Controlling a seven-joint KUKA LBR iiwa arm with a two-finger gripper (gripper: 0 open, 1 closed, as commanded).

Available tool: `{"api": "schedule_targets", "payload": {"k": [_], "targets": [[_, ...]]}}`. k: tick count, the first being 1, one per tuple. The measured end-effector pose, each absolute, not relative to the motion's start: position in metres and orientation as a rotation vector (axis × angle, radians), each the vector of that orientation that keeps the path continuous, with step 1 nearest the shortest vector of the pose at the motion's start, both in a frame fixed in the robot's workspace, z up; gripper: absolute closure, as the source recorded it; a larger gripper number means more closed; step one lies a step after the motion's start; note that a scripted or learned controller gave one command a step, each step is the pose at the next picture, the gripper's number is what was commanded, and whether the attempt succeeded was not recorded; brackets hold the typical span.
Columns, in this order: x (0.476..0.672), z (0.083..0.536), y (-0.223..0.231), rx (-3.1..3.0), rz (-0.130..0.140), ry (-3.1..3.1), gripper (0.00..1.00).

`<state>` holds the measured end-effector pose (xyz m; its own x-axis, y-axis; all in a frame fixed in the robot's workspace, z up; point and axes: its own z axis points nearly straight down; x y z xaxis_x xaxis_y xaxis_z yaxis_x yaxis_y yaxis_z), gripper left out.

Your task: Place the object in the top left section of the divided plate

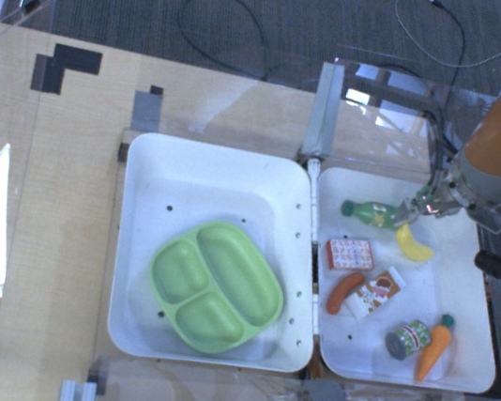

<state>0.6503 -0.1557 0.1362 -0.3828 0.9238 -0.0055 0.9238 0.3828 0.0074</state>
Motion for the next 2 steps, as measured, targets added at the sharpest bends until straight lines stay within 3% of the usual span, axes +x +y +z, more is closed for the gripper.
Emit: {"api": "schedule_targets", "payload": {"k": [1, 2], "targets": [[0.651, 0.291, -0.121, 1.660, 0.008, 2.653, 1.00], [0.640, 0.255, -0.058, 1.782, 0.005, 2.580, 1.00]]}}
